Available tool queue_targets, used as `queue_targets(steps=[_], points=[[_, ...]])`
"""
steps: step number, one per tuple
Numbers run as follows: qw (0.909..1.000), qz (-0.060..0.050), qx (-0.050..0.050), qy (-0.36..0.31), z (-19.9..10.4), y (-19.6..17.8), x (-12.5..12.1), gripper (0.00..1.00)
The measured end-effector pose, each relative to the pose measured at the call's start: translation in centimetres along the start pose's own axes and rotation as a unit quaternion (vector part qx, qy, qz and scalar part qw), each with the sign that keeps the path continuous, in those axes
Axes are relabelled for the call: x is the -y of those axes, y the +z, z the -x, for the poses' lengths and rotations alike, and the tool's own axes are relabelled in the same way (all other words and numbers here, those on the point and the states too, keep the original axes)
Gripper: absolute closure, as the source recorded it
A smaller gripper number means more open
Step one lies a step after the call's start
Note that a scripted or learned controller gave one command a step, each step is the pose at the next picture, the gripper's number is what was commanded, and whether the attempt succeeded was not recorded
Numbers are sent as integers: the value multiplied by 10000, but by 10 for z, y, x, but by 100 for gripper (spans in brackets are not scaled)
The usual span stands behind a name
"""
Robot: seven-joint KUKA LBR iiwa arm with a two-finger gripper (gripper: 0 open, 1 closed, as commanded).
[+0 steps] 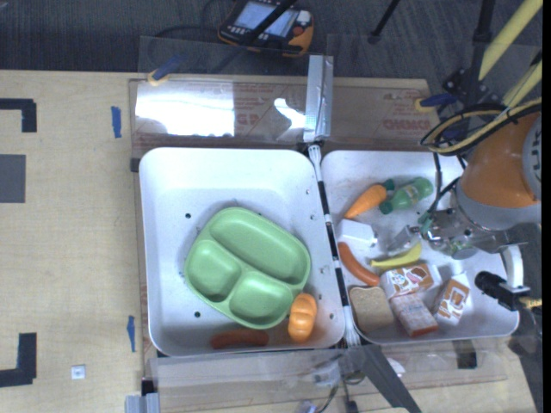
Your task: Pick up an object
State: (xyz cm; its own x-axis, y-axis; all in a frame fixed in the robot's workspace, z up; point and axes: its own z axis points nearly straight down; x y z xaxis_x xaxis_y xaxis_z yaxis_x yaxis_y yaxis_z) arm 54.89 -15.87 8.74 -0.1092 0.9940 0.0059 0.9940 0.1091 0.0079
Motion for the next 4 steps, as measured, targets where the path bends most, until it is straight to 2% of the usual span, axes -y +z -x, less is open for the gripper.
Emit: queue_targets(steps=[1, 2, 3, 4], points=[[10000, 24, 42, 42, 5, -11, 0, 100], [9987, -32, 31, -512, -56, -116, -31, 100], [9984, -31, 35, -570, -67, -169, -78, 100], [9984, -33, 35, -569, -67, -168, -78, 0]])
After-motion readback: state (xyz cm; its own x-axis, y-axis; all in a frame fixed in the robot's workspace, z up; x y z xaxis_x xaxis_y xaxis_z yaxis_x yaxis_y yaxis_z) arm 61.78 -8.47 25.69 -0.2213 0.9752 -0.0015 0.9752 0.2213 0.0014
